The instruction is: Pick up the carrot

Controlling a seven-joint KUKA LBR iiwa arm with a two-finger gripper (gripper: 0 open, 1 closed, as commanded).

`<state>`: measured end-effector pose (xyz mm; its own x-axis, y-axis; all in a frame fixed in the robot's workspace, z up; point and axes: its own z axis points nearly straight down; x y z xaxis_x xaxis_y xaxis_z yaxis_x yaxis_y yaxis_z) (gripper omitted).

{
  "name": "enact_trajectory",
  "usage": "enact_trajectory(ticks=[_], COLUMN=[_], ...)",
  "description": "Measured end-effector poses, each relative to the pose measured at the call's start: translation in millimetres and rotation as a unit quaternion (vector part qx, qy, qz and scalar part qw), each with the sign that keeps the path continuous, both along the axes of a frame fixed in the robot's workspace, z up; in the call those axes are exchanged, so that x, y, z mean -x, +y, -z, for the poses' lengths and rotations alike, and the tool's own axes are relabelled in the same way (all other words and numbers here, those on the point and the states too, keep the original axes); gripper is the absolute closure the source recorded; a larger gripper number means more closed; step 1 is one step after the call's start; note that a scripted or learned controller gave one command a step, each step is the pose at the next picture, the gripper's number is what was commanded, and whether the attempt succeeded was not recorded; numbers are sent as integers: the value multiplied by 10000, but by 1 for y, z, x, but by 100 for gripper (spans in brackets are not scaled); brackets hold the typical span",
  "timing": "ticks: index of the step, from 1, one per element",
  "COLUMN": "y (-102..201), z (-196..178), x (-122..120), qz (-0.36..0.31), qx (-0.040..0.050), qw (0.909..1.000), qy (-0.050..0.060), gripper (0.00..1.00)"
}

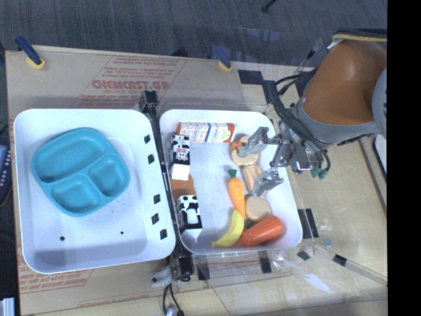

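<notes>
The carrot (236, 195) lay in the right bin (217, 245), about mid-frame and a bit right, green top pointing up, tip touching the banana (230, 232) below it. A red pepper-looking thing (263, 230) sat at the bin's lower right corner. The gripper (260, 160) hung over the bin's right side, fingers spread apart and holding nothing, just right of the carrot. A carton (204, 131) lay along the bin's top edge, label too blurry to read. The left bin (39, 242) had a blue divided plate (79, 170). The cardboard (131, 81) at the upper left read "CHEMCAST GP" in red.
</notes>
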<state>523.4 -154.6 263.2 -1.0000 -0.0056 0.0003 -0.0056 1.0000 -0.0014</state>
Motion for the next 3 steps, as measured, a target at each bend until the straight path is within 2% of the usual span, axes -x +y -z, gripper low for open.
enact_trajectory(ticks=[1,2,3], y=[20,22,38], z=[168,156,134], x=[0,-4,-11], qz=[-1000,-1048,1484], qx=[-20,-8,-8], qw=[9950,9945,9889], qy=[17,-9,-14], gripper=[0,100,100])
